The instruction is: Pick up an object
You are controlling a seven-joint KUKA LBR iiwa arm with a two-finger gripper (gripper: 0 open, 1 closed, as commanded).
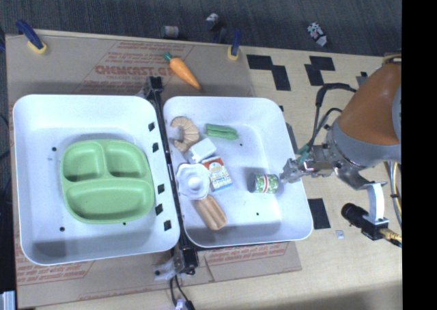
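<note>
The arm is a bulky rounded body — a broad orange band over a grey segment. Black cables loop off its side, and a metallic grey gripper tips it.

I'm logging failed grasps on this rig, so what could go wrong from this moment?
1. The small can lies on its side by the right bin's right wall, just beside the gripper; it may roll away if nudged.
2. So near the wall, the gripper could strike the rim.
3. The milk carton, cup and hot dog sit packed together, so reaching there risks shoving neighbours.
</note>
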